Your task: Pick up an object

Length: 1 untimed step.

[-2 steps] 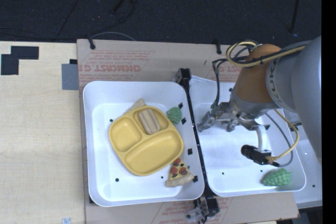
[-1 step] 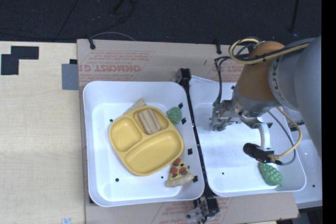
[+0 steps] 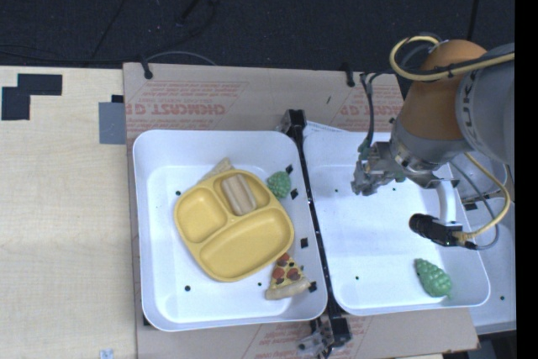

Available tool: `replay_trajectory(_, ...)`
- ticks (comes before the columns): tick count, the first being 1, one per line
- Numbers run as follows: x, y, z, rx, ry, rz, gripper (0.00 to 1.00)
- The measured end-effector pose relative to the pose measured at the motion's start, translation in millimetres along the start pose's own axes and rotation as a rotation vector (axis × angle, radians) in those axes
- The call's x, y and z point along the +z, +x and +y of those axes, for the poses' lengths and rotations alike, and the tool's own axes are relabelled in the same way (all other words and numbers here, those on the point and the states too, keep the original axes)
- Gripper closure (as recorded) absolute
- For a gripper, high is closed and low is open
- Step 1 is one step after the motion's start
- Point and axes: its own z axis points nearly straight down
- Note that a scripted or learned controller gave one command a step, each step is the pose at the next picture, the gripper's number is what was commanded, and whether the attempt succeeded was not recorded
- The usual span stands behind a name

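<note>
The gripper (image 3: 366, 183) hangs over the upper left part of the right bin (image 3: 370, 282), close to the divider between the two bins, and at this slant its own body masks its tip, so whether it is spread or closed, and whether anything sits in it, cannot be told. Nothing lies on the white floor directly beneath it. The nearest candidate in that bin is a green bumpy toy (image 3: 433, 277) at the lower right corner, well apart from the gripper. Across the divider, the left bin (image 3: 155, 265) holds a yellow divided plate (image 3: 239, 244) with a tan piece (image 3: 239, 193) in its upper compartment, a small green toy (image 3: 279, 183) touching the plate's upper right rim, and a pizza slice toy (image 3: 287, 277) just beside its lower edge. I judge this an approach or search step, with no grasp made yet; the next move calls for travelling to a chosen object and descending squarely over it. A dark fitting with yellow cable (image 3: 441, 229) crosses the bin beside the arm, its purpose unclear.
</note>
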Motion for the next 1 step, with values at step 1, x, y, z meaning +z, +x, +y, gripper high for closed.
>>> replay_trajectory(1, -50.5, -9.1, -5.7, 0.000, -0.001, 0.000, 1.00)
